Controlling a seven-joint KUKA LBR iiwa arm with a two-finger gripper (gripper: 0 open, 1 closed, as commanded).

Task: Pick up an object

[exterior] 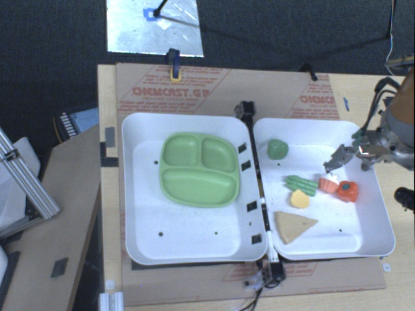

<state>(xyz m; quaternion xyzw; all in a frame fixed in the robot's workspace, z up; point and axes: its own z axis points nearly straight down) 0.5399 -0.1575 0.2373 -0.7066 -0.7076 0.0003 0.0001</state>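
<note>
— Dark blue carpet surrounds a wooden bench (pixel 214 86), doesn't it? What sits on that bench?

— Two shallow white bins, touching along a black hinge line. Take the left bin (pixel 139 199) as the landmark. Inside it, slightly toward the far side, lies a green divided plate (pixel 198 170) with three compartments. Just right of that bin is the right bin (pixel 373 238), which holds all the small pieces.

— And the arm?

— It comes in over the far right rim of the right bin, well apart from the left bin. The gripper (pixel 338 159) hangs above the right bin's floor, fingers spread a little way, with nothing between them.

— What could it pick up?

— Going down in size: a tan wedge (pixel 294 225) closest to the left bin on the near side, a green bean pod (pixel 301 184) beyond it, a round green piece (pixel 277 149) farther back, a red tomato-like piece (pixel 348 191) farthest from the left bin, an orange piece (pixel 328 185) touching it just below the gripper, and a yellow disc (pixel 299 199) against the pod.
</note>
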